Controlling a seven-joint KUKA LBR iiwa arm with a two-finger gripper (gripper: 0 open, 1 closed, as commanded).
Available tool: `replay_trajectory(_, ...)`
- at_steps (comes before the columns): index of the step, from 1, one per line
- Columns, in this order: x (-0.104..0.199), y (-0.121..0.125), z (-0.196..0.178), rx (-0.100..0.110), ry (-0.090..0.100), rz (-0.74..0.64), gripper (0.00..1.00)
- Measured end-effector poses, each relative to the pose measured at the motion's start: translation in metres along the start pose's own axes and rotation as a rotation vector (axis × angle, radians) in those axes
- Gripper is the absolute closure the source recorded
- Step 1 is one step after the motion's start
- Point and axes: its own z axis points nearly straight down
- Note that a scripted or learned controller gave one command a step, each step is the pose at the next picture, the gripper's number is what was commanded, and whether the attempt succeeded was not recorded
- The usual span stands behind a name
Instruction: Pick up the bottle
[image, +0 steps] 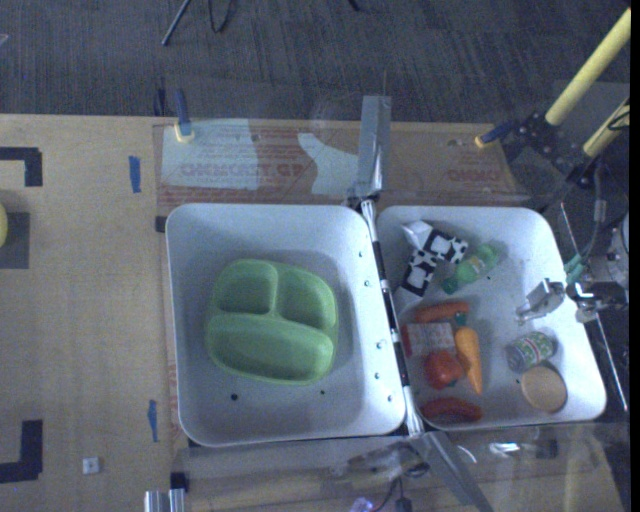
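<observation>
Hovering at 3 o'clock of the right bin (590, 395), the gripper (541, 299) is sitting w/ fingers slightly apart, gripping nothing. Bottle (477, 262) is lying tilted toward 12, beside the checkered block (428, 262). Approx. plan: approach from above, straddling its narrow body.

You have two white bins on the bench: the left bin (190, 250) holds one green divided plate (271, 319) with three compartments, and the right bin (540, 232) holds the rest. In the right bin you can count one green bottle (477, 262), one black-and-white patterned item (432, 261), one carrot (468, 357), one tomato-like red piece (441, 368), one red sausage-shaped piece (451, 409), one small can (529, 350) and one round tan disc (544, 387). One gripper (540, 300) hangs over that bin, and several pieces beneath the carrot are too jumbled to count.
</observation>
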Motion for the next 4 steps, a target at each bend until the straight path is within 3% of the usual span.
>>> replay_trajectory(1, 0.023, 0.08, 0.061, -0.004, -0.002, -0.187, 0.0)
replay_trajectory(2, 0.05, 0.125, 0.142, -0.012, -0.005, -0.091, 0.0)
replay_trajectory(3, 0.05, 0.125, 0.136, -0.008, -0.004, -0.092, 1.0)
replay_trajectory(4, -0.002, 0.063, 0.168, -0.008, -0.003, -0.009, 1.0)
